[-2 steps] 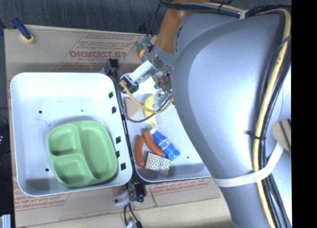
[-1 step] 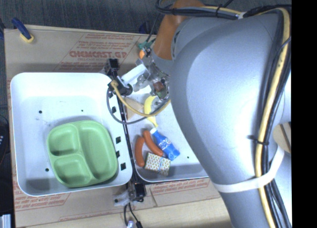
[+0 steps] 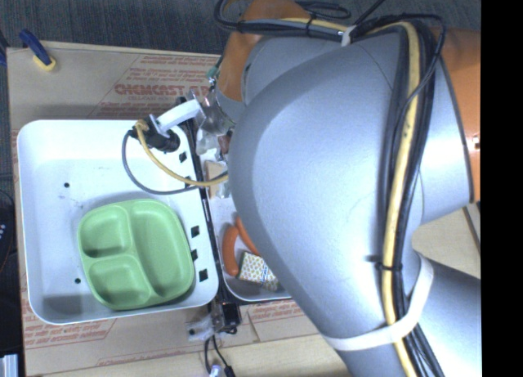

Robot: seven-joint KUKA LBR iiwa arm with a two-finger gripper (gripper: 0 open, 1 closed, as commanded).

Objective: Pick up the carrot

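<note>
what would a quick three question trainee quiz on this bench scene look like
1. True or false: the green tray lies in the left bin.
2. How many compartments does the green tray have? A) two B) three C) five
3. Fill in: the carrot lies in the right bin, partly hidden under the ____.

Key:
1. True.
2. B, three: two in a row and one larger one beside them.
3. Arm. Its grey body covers most of the right bin, so the orange carrot peeks out at the arm's left edge, next to a small patterned packet.
</note>
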